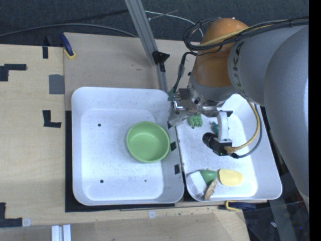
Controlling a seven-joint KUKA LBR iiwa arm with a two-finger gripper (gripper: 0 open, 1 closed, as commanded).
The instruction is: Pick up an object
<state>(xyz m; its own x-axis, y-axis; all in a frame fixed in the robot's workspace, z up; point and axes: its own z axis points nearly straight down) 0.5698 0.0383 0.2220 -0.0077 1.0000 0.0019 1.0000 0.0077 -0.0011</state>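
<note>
At the right bin's (261, 182) ten o'clock corner, the gripper (193, 115) clamps a small green object (195, 120). A green bowl (147, 142) sits in the left bin (90, 134). No readable writing.

A bowl (148, 142) sits in the left bin (88, 134); small objects (220, 177) lie in the right bin's (261, 179) near corner.

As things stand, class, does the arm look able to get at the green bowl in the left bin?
Probably yes. The green bowl sits alone and uncovered in the left bin, and the end effector hangs just across the divider, above the right bin.
</note>
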